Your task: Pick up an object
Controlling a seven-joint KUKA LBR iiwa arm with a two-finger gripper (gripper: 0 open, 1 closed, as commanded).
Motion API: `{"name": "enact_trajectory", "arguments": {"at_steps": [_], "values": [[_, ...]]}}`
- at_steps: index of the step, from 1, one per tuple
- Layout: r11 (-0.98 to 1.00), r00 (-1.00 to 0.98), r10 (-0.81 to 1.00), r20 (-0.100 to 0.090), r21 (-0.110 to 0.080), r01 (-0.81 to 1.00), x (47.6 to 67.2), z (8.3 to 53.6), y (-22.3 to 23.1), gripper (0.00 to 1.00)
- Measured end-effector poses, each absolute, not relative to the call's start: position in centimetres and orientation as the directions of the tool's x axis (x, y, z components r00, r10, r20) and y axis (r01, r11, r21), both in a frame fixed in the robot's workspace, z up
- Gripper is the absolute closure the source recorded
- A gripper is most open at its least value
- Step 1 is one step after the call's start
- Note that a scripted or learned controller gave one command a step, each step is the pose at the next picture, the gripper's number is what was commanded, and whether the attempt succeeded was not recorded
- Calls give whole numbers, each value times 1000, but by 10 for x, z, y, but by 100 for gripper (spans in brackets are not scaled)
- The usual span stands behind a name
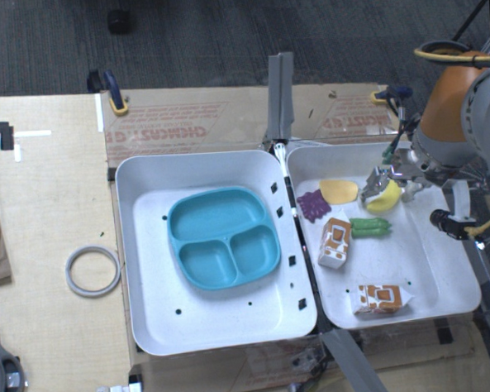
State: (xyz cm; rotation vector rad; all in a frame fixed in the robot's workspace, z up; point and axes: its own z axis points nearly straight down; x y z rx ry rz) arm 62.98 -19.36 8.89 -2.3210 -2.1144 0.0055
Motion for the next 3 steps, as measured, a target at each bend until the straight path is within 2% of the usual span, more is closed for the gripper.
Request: {"name": "enact_trajectory", "arguments": {"at_steps": [1,2,3], "values": [[-89,88,996,-2,-8,996,630,95,-193,100],[-86,86,996,-3,-12,996,630,101,-194,100],[-80,80,997,-1,-4,997,622,185,-145,100]]}}
